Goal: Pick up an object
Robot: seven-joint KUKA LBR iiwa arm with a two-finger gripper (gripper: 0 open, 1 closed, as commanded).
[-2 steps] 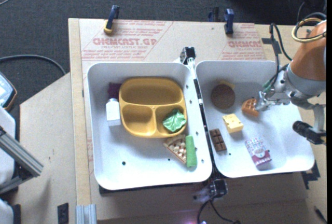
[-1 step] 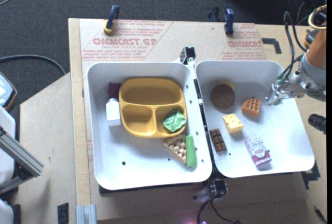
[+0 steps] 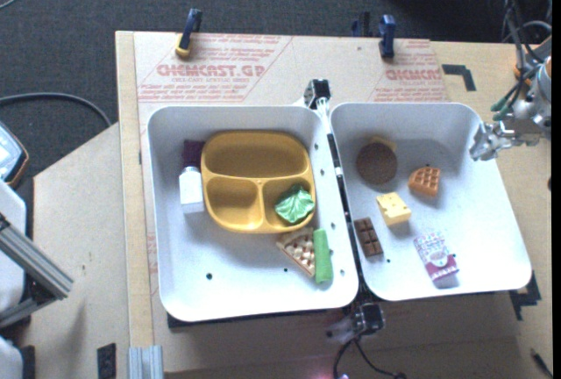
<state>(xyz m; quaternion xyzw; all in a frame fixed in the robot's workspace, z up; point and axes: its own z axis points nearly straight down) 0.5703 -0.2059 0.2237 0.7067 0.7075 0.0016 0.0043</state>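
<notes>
1. The gripper [image 3: 485, 143] is hovering at the right bin's [image 3: 491, 268] far right rim, up near its top corner, and honestly can't tell how the jaws are sitting from this angle. Nothing is visibly caught in them.
2. Using the right bin as the landmark: a round brown cookie [image 3: 376, 162] is lying in its upper left part, with a small waffle [image 3: 424, 181] just to the right of it, closest to the gripper but still apart from it.
3. A yellow cheese block [image 3: 394, 209] is sitting around the bin's middle, a chocolate bar [image 3: 368, 238] is lying along its left wall, and a pink-and-white packet [image 3: 436, 257] is resting toward its lower right.
4. The left bin [image 3: 175, 281] is sitting right against the right bin's left wall. It's carrying a yellow divided tray [image 3: 250, 184] with a green lettuce piece [image 3: 294, 205] in the tray's lower right compartment.
5. A white bottle [image 3: 191, 189] is standing at the tray's left edge, and a waffle-cone wedge [image 3: 300, 251] plus a green stick [image 3: 322, 255] are lying just below the tray.
</notes>
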